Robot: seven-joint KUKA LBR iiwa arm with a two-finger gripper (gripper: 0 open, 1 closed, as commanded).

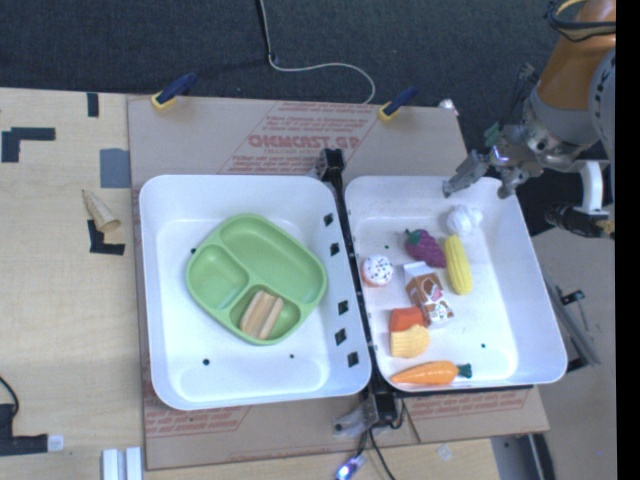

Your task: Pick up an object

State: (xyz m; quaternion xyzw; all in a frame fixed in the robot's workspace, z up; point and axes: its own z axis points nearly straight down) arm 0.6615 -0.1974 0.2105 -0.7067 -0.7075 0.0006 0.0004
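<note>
Camera view: gripper hangs with fingers apart, holding nothing, just above the white ball in the right bin. Nothing is picked yet; descent and grasp remain.

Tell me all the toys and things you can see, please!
Left bin: 1, white, left half of the bench.
Right bin: 1, white, beside it.
Tray: 1, green, divided, in the left bin.
Bread-like piece: 1, tan, in a tray compartment.
Grapes: 1, purple, right bin.
Corn: 1, yellow, beside the grapes.
White piece: 1, white, right bin's far end.
Round treat: 1, white and red, by the divider.
Carrot: 1, orange, right bin's near edge.
Clamps: 2, blue and yellow, on the cardboard's far edge.
Gripper: 1, grey, above the right bin's far corner.
</note>
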